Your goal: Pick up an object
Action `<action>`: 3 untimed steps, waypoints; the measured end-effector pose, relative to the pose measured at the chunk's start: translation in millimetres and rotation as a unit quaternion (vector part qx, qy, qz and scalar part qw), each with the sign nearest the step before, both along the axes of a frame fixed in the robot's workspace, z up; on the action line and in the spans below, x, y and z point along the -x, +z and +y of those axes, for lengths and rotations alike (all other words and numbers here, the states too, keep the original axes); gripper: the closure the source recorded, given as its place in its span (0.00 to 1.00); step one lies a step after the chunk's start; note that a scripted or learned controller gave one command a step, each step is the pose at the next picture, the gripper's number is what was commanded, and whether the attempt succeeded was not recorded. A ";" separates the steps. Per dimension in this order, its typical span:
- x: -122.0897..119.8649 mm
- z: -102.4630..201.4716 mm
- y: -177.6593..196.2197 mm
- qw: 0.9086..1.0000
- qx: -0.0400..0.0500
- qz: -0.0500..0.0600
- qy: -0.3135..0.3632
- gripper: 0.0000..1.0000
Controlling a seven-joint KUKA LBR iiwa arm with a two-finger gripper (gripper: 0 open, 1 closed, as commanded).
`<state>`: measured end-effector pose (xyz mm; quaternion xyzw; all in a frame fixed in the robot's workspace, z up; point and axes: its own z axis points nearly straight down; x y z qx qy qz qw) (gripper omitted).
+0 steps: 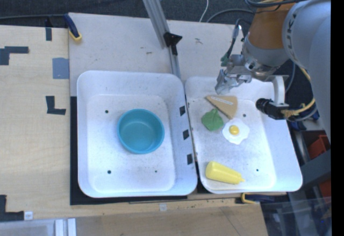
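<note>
Gripper [224, 85] hovering over right bin [279, 167], just above tan wedge [223, 104]; grip state impossible to tell. Green piece [212, 120], fried egg [235, 133], yellow piece [223, 173] lying nearby.

Left white bin [86, 122] and right white bin [271, 149] side by side on pale bench [32, 138]. Slanted metal pole [153, 4] above their junction. Yellow clamp [74, 30] near the far-left corner. Dark tape marks [54, 105] at left.
</note>
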<state>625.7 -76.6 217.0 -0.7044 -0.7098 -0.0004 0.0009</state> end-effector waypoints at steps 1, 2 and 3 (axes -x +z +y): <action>6.6 53.4 1.8 1.000 0.000 0.001 0.000 1.00; 1.1 108.7 14.0 1.000 0.000 0.000 0.000 1.00; 2.2 166.4 19.5 1.000 0.000 0.000 0.000 1.00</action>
